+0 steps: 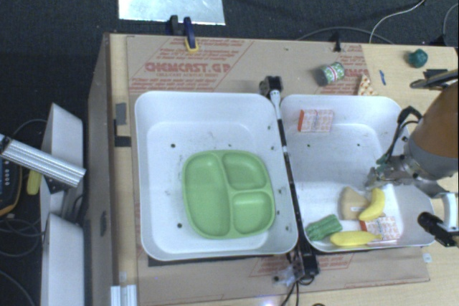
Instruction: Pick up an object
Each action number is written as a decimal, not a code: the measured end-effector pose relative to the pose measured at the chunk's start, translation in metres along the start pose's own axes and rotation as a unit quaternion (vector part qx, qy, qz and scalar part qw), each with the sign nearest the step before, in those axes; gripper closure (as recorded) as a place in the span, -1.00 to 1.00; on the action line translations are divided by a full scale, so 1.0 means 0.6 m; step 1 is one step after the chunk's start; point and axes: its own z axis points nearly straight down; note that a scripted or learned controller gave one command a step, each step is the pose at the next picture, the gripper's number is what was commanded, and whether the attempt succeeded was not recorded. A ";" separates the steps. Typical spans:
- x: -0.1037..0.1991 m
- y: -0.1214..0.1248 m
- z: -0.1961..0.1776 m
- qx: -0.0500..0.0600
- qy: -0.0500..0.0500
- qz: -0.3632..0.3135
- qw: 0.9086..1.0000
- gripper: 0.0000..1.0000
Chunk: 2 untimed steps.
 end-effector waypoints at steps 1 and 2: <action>0.025 -0.051 -0.001 -0.001 0.000 0.000 1.000 -1.00; -0.001 -0.050 -0.218 -0.003 -0.001 -0.001 1.000 -1.00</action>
